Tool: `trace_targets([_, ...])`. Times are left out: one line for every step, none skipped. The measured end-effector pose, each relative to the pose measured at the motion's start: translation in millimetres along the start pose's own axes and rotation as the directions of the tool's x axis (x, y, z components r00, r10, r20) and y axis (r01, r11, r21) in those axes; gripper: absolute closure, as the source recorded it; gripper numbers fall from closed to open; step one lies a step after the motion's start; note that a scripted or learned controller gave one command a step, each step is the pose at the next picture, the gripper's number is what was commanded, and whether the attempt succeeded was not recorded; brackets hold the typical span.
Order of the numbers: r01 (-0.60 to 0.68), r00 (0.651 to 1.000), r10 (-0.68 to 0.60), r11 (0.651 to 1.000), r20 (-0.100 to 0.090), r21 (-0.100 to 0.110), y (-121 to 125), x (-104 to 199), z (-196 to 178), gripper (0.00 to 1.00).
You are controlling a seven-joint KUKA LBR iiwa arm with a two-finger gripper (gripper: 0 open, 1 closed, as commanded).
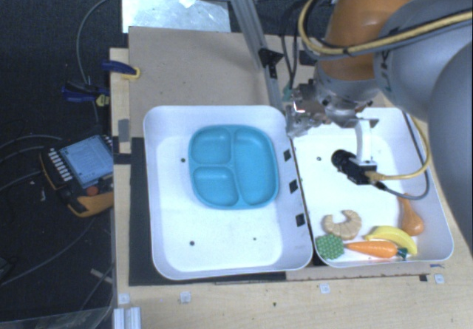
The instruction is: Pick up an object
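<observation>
Since nothing looks lifted yet, the pick seems not begun. The arm (421, 61) hangs over the right bin (384, 205), end effector (301, 119) at its far-left corner, grip state can't be told. Left bin (222, 235) has a blue plate (233, 166). Banana (392, 236), carrot (369, 249) & croissant (342, 223) lie at the right bin's near edge, well apart from it.

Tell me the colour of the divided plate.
The plate is light blue all over, with no pattern. It shows plainly in the camera view.
</observation>
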State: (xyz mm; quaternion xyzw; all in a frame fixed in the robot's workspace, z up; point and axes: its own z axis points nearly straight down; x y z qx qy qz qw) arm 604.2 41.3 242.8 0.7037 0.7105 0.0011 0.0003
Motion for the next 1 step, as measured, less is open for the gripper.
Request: trace_targets([0.0,1.0,0.0,1.0,0.0,0.0,9.4,54.1,17.1,1.0])
